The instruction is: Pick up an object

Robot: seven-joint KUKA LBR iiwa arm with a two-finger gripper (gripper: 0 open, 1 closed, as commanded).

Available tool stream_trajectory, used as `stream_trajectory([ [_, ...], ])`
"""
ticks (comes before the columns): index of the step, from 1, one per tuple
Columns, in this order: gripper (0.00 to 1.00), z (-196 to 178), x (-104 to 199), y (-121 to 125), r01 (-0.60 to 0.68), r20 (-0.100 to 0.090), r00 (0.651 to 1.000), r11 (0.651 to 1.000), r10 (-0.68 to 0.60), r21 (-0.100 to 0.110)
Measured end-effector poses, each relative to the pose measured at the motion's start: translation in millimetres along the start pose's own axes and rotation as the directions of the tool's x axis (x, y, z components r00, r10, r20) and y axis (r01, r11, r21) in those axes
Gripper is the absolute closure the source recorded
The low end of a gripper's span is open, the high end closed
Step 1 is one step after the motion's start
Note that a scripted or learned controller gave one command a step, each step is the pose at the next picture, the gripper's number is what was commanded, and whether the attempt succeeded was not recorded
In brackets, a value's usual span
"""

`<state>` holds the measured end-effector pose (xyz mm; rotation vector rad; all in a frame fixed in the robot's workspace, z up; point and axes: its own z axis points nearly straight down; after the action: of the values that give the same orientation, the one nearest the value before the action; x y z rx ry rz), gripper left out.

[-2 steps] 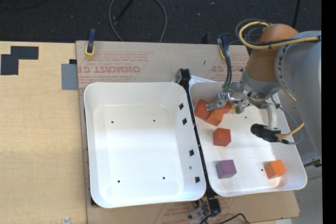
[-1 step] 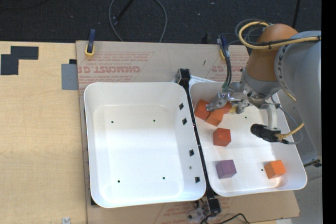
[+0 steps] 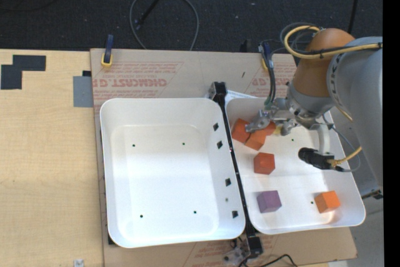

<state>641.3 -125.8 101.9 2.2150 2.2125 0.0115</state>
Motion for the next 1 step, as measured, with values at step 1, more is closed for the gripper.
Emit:
stream_trajectory([
  [1, 0.0, 0.0, 0.0, 0.0, 0.0, 0.0, 1.0, 1.0, 0.0, 0.0],
])
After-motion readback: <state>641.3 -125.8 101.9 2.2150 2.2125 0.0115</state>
